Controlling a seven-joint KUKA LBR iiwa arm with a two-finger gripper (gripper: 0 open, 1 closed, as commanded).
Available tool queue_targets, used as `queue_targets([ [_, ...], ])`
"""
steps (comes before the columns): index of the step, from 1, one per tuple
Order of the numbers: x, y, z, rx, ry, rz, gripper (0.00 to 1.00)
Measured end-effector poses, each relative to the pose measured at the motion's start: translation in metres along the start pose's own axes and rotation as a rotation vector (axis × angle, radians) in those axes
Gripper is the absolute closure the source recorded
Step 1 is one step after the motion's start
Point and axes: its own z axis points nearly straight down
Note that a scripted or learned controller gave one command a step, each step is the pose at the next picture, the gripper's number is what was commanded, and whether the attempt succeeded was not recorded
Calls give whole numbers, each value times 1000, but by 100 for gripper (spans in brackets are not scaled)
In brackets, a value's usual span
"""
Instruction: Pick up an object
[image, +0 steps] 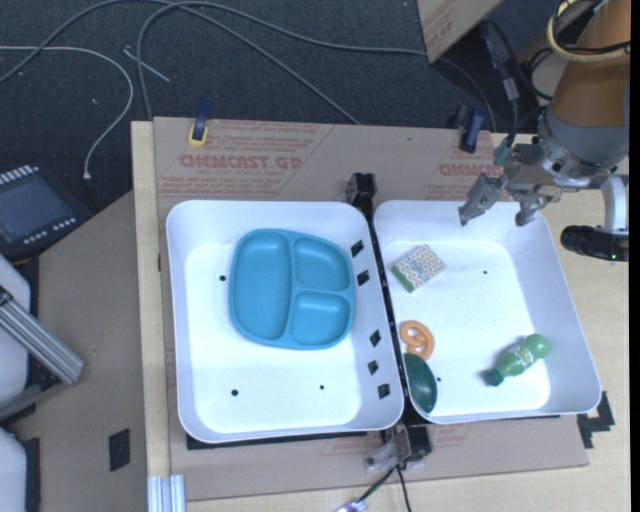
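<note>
My gripper (498, 207) hangs over the far edge of the right bin (566, 300), open, with nothing between its two dark fingers (476, 203). Below it in that bin lie a small patterned pad (418, 267) near the left wall, an orange pretzel (417, 339), a dark green spoon-like piece (421, 383) in the near left corner, and a green bottle (518, 360) lying on its side at the near right.
The left bin (195, 320) holds a blue divided plate (292, 289). Black clips run along the divider between the bins (370, 300). Cables and a cardboard box lie beyond the bench at the back.
</note>
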Motion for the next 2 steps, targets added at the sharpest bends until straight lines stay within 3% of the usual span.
queue_targets([
  [1,0,2,-8,-14,-2,-3,0],
  [2,6,5,53,-7,0,-4,0],
])
